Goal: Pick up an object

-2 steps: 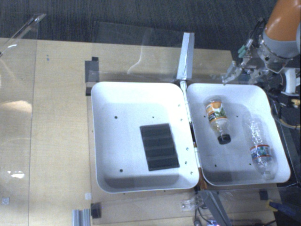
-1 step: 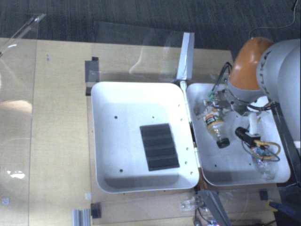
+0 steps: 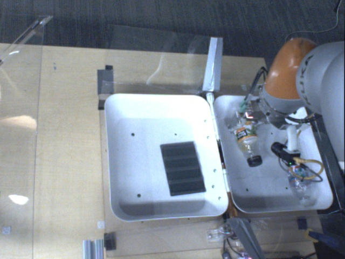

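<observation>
Pale wooden bench: bears both bins side by side; their inner rims meet
Shallow white plastic left bin: holds the slab
Flat black rectangular ribbed slab: lies flat, right of the left bin's middle and toward its near wall; long sides slightly askew to the bin's edges
Shallow white plastic right bin: holds the bottle; the arm hangs over its far half
Small clear plastic bottle with a yellow-and-dark label and a black cap: lies on its side on the right bin's floor, left of the middle; cap toward the near wall; other end just under the gripper
Grey arm: reaches in from the right; orange band sits above the wrist, over the right bin's far edge
Gripper: low over the right bin's far-left part, at the bottle's upper end; touching or just apart, unclear
Jaws: masked by the wrist and glare; how wide they stand, and whether they have hold of the bottle, cannot be made out
</observation>
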Tool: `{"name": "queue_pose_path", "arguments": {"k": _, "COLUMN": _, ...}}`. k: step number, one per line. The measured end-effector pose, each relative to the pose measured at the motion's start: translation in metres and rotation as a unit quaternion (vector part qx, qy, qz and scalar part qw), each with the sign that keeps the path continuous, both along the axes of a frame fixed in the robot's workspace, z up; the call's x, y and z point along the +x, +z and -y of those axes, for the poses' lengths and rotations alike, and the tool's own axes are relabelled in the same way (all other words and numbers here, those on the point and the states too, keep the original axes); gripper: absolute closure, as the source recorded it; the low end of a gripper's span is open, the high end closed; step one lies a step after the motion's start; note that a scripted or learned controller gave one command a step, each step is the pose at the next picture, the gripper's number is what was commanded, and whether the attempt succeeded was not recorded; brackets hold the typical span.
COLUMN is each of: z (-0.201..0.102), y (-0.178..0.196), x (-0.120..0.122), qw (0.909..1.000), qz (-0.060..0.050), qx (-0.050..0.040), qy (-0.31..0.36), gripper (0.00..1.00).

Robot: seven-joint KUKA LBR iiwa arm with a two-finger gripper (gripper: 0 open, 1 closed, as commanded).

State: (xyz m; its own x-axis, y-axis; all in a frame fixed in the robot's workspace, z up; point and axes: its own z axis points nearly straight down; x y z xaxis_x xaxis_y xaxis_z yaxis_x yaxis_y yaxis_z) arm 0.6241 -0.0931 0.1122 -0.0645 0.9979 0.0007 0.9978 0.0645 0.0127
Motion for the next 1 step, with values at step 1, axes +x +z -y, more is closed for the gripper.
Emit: {"name": "queue_pose_path", "arguments": {"k": 1, "z": -0.0269, "y": 0.0743, "x": 0.0462, "qw": 0.9978, "qz": -0.003, "qx": -0.0011, "qy": 0.067, "gripper": 1.00}}
